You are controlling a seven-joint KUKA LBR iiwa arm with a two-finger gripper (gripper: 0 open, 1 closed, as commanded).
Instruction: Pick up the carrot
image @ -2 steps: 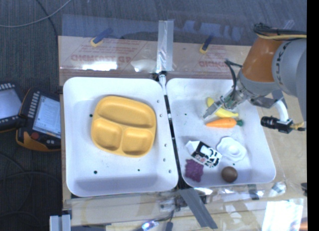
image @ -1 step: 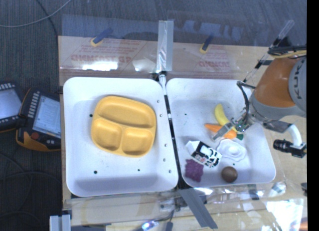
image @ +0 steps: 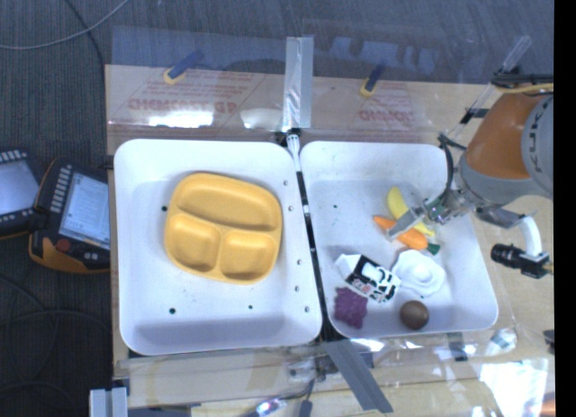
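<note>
The orange carrot [image: 413,239] lies in the right bin [image: 360,167], right of its middle, with a green bit at its right end. A second orange patch [image: 385,222] shows just to the left; I cannot tell whether it belongs to the same carrot. My gripper [image: 412,222] reaches in from the right and sits low over the bin, right on top of the carrot and covering part of it. The grey arm with its orange band [image: 500,145] hangs over the bin's right rim.
A yellow piece [image: 396,199] lies just above the carrot. In front of it sit a white object [image: 421,274], a black-and-white item [image: 371,280], a purple grape bunch [image: 349,307] and a brown ball [image: 414,314]. The left bin [image: 144,316] holds a yellow divided tray [image: 222,225].
</note>
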